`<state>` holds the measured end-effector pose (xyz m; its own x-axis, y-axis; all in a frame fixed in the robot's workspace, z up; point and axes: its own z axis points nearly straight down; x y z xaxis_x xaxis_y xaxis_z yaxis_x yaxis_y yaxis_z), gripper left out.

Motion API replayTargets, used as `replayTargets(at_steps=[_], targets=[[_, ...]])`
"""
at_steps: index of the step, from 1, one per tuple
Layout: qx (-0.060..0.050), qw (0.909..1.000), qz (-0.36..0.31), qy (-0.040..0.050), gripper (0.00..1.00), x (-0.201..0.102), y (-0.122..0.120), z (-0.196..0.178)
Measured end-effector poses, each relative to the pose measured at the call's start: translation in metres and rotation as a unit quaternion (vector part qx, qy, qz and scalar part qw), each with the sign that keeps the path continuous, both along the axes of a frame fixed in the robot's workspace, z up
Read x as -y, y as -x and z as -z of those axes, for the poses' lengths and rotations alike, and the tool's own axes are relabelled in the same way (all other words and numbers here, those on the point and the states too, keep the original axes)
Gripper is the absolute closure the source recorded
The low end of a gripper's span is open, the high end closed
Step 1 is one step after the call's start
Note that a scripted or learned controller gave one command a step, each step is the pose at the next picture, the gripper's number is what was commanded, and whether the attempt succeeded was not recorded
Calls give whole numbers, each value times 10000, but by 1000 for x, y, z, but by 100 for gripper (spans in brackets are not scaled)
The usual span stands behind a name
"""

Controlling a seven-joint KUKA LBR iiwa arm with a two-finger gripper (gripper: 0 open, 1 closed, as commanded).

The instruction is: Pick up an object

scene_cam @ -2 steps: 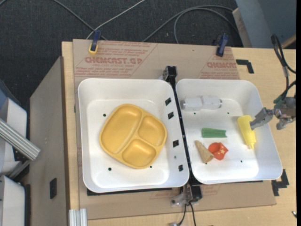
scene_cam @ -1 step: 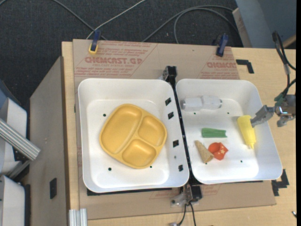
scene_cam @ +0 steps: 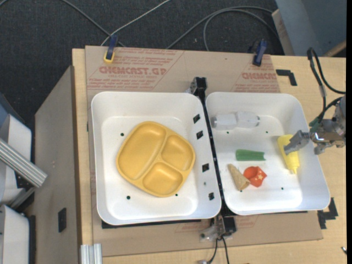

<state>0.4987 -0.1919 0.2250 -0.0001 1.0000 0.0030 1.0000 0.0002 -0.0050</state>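
Nearest the camera's edge of the right-hand white bin [scene_cam: 308, 199] lie a tan cone-shaped piece [scene_cam: 238, 177] and a small red plastic toy [scene_cam: 254, 175], with a green flat bar [scene_cam: 250, 155] just behind them. Further right, the gripper [scene_cam: 301, 139] touches a yellow plastic banana-like toy [scene_cam: 289, 152]; I cannot tell its state. That toy looks light, stiff and smooth, so likely slippery; its narrow middle seems the best hold.

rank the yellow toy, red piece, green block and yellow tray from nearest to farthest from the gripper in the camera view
1. Yellow toy: right bin, right beside the gripper.
2. Red piece: right bin, lower middle.
3. Green block: right bin, middle; close to the red piece's distance, hard to separate.
4. Yellow tray: left bin, farthest.
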Motion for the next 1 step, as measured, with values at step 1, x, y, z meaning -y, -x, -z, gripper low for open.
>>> replayTargets(at_steps=[1], targets=[[-6,10000,0,-3,0,-1,-4,62]])
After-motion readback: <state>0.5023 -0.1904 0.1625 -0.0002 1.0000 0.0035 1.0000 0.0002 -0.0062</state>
